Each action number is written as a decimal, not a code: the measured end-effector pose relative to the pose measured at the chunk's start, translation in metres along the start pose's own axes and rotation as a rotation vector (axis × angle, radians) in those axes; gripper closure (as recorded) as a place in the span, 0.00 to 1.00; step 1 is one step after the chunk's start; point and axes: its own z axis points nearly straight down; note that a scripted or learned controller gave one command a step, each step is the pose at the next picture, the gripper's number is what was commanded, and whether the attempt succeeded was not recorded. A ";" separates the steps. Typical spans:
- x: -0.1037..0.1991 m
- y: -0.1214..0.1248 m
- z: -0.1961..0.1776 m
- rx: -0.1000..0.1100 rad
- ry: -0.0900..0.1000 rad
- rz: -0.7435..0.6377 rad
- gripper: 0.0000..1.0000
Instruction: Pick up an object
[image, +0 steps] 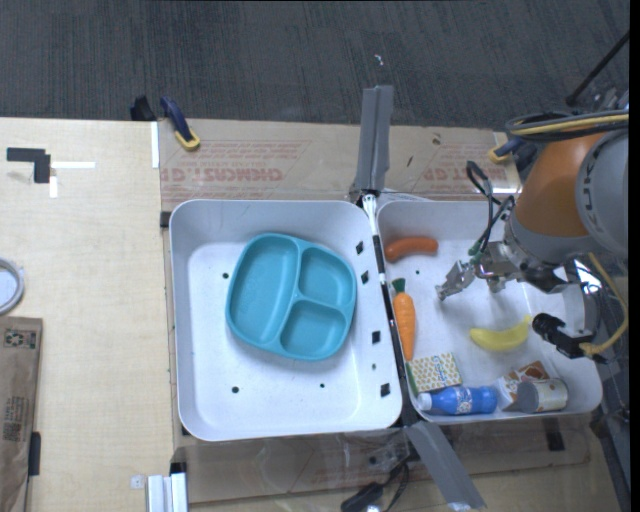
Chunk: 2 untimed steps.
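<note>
My gripper (455, 283) hangs over the middle of the right bin (455, 225), its fingers spread open with nothing between them. A yellow banana (500, 335) lies just below and right of it. An orange sausage (411, 246) rests near the bin's far left corner. A carrot (403, 318) lies along the left wall. A patterned square packet (434, 371), a blue bottle (460, 401) and a small can (531, 390) line the near edge.
The left bin (200, 400) holds a blue three-compartment plate (292, 296). A divider bar (375, 150) runs between the bins. A tape roll (8, 288) and a brown bag (20, 385) lie on the bench at far left.
</note>
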 end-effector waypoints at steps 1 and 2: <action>-0.001 0.000 -0.009 0.000 -0.001 0.003 1.00; -0.007 0.019 -0.064 -0.002 -0.001 -0.014 1.00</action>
